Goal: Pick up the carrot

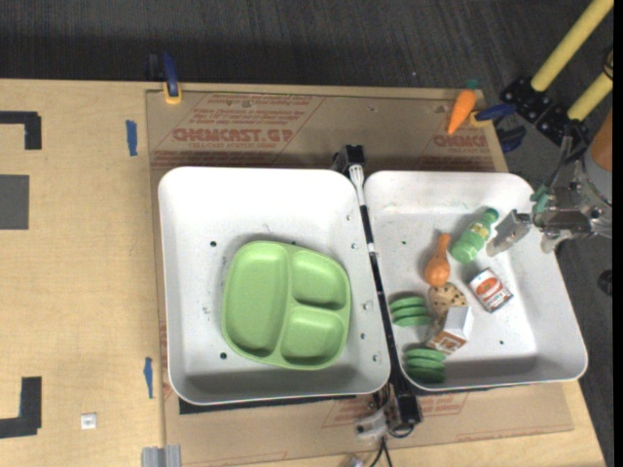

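Peeking past the bottle [474, 235]: carrot [440, 258].

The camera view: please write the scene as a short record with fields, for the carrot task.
carrot: in the right bin, lying free, beside the green bottle
pincer: over the right bin's right part, near the bottle, apart from the carrot
other items in right bin: red-and-white packet, two green round pieces
left bin: holds a green divided plate
task state: carrot not yet picked up
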`<act>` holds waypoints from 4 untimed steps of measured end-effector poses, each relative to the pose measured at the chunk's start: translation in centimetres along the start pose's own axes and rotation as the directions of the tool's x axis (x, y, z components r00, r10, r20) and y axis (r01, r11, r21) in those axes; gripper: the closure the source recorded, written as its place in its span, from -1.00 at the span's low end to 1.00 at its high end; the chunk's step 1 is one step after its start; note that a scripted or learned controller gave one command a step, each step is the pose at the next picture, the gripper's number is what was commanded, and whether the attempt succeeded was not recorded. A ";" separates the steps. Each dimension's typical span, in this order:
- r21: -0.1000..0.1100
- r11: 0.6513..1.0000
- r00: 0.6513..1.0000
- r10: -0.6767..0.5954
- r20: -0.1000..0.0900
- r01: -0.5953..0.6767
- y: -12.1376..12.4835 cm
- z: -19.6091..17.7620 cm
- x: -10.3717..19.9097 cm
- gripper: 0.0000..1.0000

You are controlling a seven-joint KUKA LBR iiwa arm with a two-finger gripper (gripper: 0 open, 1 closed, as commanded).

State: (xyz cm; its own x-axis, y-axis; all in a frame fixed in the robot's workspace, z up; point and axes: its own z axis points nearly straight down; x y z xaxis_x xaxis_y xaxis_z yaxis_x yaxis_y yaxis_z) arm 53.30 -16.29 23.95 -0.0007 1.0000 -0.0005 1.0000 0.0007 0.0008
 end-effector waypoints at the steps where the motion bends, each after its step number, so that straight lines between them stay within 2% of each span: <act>1: 0.003 0.996 0.996 0.094 -0.001 -0.094 4.1 11.6 2.3 -1.00; 2: -0.015 0.967 0.967 0.255 0.002 -0.255 -0.8 14.9 5.8 -1.00; 3: -0.017 0.968 0.968 0.251 -0.008 -0.251 -0.5 13.8 6.3 1.00; 4: -0.001 0.985 0.985 0.174 0.000 -0.174 -4.8 -7.5 2.2 1.00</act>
State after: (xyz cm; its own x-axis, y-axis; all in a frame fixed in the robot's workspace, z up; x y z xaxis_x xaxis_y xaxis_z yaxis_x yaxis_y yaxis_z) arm 48.52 -14.12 31.47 0.1728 0.9849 -0.0008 0.9849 -0.1728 0.0020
